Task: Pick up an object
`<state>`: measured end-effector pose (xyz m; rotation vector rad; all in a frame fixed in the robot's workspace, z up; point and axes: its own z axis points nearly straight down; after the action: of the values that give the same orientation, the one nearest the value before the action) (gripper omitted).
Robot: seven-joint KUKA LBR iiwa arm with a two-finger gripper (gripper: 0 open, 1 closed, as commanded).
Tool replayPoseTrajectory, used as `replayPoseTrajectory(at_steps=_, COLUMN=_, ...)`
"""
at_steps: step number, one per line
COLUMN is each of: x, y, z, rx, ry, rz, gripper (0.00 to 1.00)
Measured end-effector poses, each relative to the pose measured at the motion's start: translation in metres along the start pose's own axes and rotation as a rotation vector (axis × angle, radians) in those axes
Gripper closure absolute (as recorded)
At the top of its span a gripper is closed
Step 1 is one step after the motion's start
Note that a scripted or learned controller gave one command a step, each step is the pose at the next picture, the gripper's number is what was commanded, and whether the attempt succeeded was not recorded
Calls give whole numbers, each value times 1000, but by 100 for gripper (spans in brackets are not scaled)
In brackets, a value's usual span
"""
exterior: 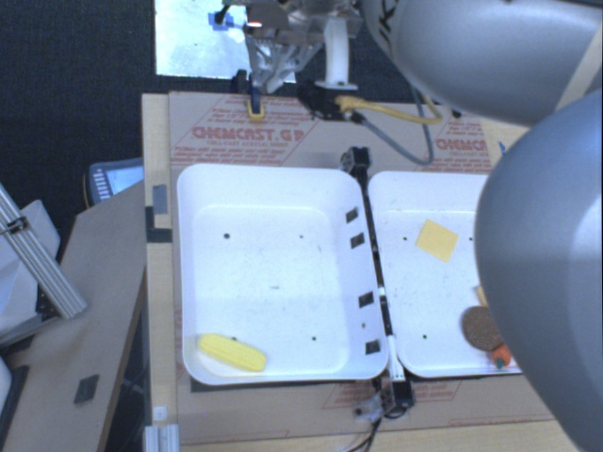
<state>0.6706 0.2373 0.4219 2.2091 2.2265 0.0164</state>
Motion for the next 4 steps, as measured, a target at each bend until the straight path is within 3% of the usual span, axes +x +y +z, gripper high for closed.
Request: replayPoseTrajectory(at_steps=4, x=-2, y=-1, z=-42, rx=-1, ry=-2, rz=-18, gripper=100)
